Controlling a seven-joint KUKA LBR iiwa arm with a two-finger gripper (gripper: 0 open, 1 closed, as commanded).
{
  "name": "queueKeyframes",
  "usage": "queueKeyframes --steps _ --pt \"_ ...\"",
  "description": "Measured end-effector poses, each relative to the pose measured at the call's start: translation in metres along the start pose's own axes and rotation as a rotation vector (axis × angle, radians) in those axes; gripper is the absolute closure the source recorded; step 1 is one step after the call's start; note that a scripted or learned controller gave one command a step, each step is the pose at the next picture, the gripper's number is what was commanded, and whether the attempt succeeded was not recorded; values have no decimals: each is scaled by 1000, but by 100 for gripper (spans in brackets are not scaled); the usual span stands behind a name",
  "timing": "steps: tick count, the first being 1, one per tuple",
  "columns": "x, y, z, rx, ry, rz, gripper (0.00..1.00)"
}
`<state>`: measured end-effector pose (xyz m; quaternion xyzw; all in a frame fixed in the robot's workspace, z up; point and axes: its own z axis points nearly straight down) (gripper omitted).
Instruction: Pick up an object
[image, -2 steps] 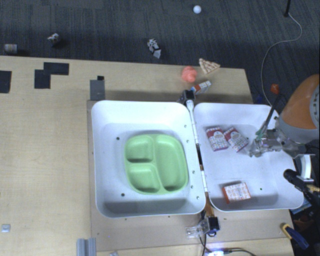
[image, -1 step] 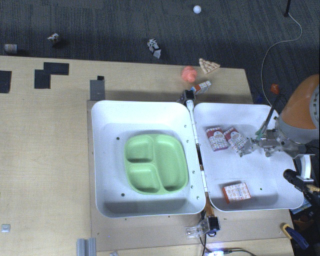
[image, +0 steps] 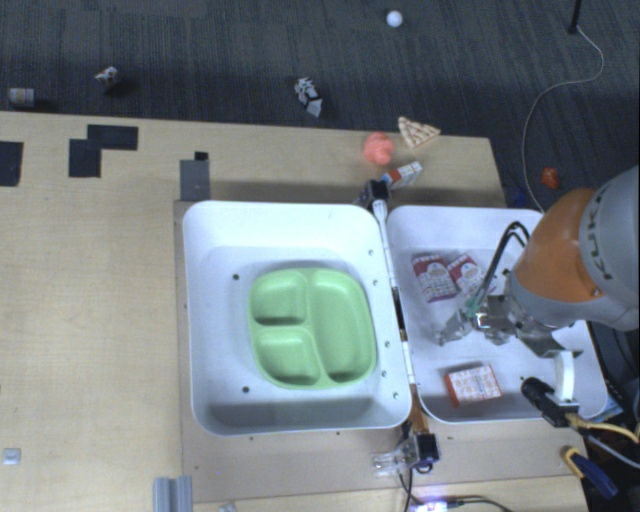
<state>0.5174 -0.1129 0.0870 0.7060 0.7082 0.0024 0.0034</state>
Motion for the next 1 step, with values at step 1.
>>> queueKeyframes --steps 1 --pt "0 2 -11 -6 -1 -4 100"
